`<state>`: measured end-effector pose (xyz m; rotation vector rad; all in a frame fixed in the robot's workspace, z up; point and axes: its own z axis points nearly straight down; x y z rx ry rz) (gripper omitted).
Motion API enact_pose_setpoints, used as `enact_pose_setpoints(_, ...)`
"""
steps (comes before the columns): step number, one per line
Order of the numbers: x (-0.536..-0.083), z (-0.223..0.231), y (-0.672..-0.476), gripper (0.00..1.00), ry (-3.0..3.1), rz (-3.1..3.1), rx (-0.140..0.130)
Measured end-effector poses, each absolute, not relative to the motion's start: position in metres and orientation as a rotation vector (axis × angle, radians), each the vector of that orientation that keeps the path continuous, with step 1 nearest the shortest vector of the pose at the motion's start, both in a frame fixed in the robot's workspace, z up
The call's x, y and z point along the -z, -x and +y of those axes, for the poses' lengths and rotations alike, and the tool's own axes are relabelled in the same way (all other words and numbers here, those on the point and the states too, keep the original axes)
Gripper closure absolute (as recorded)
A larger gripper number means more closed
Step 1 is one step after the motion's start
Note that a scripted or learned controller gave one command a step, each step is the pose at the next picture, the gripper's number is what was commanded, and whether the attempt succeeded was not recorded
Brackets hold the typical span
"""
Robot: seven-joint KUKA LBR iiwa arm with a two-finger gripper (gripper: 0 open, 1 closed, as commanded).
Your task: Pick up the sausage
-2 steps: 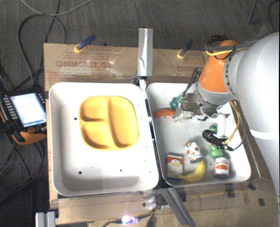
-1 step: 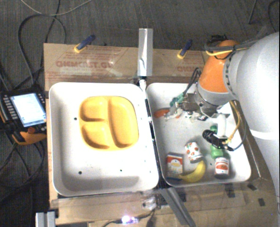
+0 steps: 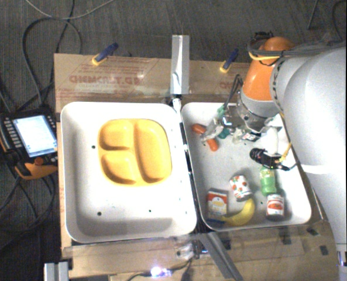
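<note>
Gripper [image 3: 218,129]: low in the right bin's upper left part; whether it is wide or closed cannot be told.
Sausage [image 3: 211,143]: orange-red, on the right bin [image 3: 192,157] floor, just below the gripper tip.
Second red piece [image 3: 198,129]: just left of the gripper.
Front of right bin: banana [image 3: 241,213], small carton [image 3: 217,203], cup [image 3: 240,186], green bottle [image 3: 268,182], red can [image 3: 275,205].
Left bin [image 3: 79,174]: yellow tray [image 3: 135,151].

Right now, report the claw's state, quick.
Claw: over the right bin, right by the sausage; open or closed cannot be told.
</note>
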<state>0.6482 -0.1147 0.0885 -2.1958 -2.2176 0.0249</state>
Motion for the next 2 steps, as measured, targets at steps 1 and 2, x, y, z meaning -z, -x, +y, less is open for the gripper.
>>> enact_pose_setpoints(1,-0.097,-0.117,-0.648,1.0,2.195,-2.223,-0.034)
enact_pose_setpoints(2,-0.182,-0.09,-0.638,1.0,2.322,-2.116,-0.008)
